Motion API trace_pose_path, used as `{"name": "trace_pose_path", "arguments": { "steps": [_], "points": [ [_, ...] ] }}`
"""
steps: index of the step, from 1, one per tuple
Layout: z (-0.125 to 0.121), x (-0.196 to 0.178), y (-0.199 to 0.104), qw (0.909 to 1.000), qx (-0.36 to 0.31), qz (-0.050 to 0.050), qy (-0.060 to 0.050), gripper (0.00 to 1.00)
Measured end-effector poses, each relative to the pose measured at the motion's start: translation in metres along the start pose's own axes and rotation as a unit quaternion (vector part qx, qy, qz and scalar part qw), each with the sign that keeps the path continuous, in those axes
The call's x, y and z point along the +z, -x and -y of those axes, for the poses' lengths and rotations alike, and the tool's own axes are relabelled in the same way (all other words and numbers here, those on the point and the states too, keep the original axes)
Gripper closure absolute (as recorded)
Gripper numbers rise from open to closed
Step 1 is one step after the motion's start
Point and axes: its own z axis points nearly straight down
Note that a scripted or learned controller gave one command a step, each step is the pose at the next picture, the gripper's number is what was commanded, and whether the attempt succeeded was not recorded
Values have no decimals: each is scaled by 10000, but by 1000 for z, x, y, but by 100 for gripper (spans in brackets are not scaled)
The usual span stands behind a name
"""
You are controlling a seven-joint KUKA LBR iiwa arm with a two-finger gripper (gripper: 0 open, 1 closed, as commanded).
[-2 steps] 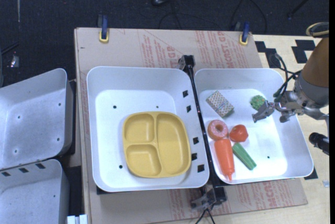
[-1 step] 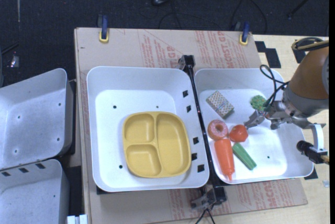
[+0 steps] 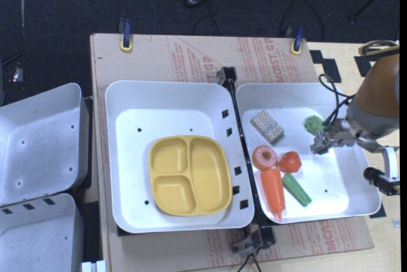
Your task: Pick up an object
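- We find the gripper (image 3: 322, 145) low over the right bin (image 3: 356, 201), toward that bin's right wall and about midway between its far and near edges.
- We cannot tell from this view how the tool is set, and we see nothing held in it.
- The thing nearest to it is a small green broccoli-like toy (image 3: 313, 124), lying just beside the tool on its far-left side, close to the far half of the bin. We judge this the likeliest target; it is compact, with no clear long axis.
- The other candidates lie further left, toward the divider between the bins: a red tomato (image 3: 290, 162), a pink doughnut (image 3: 264, 156), an orange carrot (image 3: 273, 191) and a green cucumber (image 3: 297, 190).
- The carrot's long axis runs from the far side toward the near edge; the cucumber lies on a slant, touching or nearly touching the tomato.
- A small patterned box (image 3: 268, 126) sits near the far-left corner, apart from the cluster.
- The left bin (image 3: 127, 137) holds a yellow divided plate (image 3: 189, 174), well apart from the arm.
- In our judgement, the coming move is a short shift toward the far-left and then a descent; the crowded cluster would be the harder pick.
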Motion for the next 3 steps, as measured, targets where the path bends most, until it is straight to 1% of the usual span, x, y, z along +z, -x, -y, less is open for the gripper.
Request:
{"name": "trace_pose_path", "arguments": {
  "steps": [1,2,3],
  "points": [
    [2,-43,-1,10000,-10,8,18,100],
    [-9,-92,-4,10000,-20,9,23,100],
    [-11,-137,3,10000,-12,14,26,100]
  ]
}}
